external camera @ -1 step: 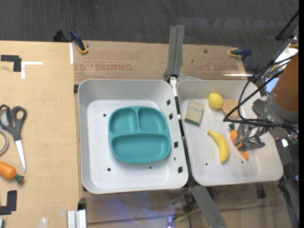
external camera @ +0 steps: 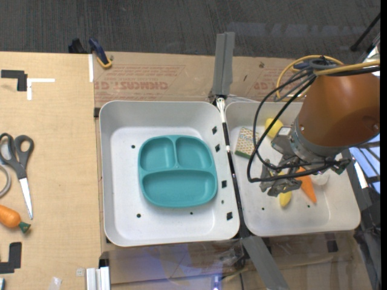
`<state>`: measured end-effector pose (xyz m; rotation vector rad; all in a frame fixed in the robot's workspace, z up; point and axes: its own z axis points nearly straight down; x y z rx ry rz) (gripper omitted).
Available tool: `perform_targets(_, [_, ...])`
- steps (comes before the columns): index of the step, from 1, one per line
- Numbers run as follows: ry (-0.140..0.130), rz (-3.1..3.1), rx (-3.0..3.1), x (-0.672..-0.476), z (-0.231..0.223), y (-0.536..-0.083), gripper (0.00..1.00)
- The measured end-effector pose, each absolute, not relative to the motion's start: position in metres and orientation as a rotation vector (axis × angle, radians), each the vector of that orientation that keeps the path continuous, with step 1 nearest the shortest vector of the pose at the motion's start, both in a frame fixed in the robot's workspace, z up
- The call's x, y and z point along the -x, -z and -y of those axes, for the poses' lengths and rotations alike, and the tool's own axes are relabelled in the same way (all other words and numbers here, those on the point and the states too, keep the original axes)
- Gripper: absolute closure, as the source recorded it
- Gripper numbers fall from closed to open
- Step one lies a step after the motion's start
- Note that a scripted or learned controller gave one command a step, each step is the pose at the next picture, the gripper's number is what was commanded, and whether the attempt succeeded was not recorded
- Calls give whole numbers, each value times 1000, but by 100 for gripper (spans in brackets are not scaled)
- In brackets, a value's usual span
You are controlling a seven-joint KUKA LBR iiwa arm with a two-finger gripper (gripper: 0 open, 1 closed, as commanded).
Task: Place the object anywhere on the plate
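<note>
We judge the pick step underway: the gripper, aperture indeterminate, hovers over the yellow object in the right bin; next, grasp and carry left to the teal plate.

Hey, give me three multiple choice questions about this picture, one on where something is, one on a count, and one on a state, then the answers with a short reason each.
1. Where does the teal plastic divided plate lie?
A. in the left white bin
B. in the right white bin
C. on the wooden bench

2. How many compartments has it?
A. two
B. three
C. five

3. What lies on it?
A. an orange toy carrot
B. a pair of scissors
C. nothing yet

Answers:
1 A, since it sits in the middle of the left white bin.
2 B, two small compartments above one wide one.
3 C, its surface is bare; the orange toy carrot lies in the right white bin under the gripper.
</note>
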<state>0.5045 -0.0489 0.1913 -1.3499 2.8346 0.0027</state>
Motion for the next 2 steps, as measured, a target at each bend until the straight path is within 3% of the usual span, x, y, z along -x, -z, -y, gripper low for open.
perform_targets(1, [-2, -2835, 1350, -505, 49, -191, 0])
perform_targets(2, [0, -2918, 1151, -490, 33, -265, 0])
